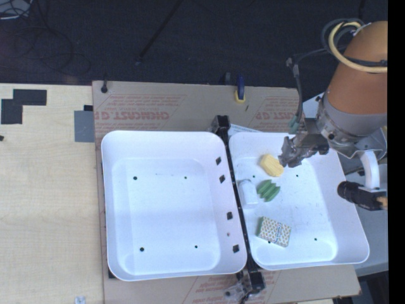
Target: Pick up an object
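Note:
In the right bin (329, 233) lie a yellow block (271, 165), a green leafy piece (268, 190), a small patterned packet (274, 231) and a clear, pale object (246, 190) by the bin's left wall. My gripper (290, 158) hangs over the bin's upper middle, just right of the yellow block and close to touching it. Nothing shows between its fingers.
The left bin (120, 170) stands beside the right one, with black clips (223, 163) along the shared edge. Both rest on a cardboard sheet (158, 109). The arm's orange band (364, 75) and cables (296, 87) loom over the right bin's top right corner.

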### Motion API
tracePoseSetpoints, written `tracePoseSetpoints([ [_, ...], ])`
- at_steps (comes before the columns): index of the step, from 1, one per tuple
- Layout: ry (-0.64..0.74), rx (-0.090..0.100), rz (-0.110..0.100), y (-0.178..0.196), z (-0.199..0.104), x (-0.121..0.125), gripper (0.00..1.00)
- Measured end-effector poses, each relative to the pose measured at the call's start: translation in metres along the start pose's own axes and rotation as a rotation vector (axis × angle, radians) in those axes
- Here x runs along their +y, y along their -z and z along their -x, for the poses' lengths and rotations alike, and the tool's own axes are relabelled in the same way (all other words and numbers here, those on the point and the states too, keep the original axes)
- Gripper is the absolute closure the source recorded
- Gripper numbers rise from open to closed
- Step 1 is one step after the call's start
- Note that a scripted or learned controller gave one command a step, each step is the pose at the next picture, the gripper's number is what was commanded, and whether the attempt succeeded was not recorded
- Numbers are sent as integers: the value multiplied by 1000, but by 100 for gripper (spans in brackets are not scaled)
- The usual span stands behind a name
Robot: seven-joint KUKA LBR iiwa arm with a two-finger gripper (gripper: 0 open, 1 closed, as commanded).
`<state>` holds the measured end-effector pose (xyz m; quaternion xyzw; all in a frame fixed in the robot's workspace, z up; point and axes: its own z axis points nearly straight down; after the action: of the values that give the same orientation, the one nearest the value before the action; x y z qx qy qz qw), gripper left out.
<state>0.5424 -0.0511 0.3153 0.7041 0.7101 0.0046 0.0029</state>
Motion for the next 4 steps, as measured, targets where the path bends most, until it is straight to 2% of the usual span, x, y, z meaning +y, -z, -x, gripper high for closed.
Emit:
tracePoseSetpoints([
  [1,-10,-1,-20,-56,19,-32,100],
  [2,-2,1,-15,-27,-40,-68,100],
  [3,-4,-3,-3,42,-72,9,100],
  [4,-12,-3,-23,-37,-43,-21,100],
])
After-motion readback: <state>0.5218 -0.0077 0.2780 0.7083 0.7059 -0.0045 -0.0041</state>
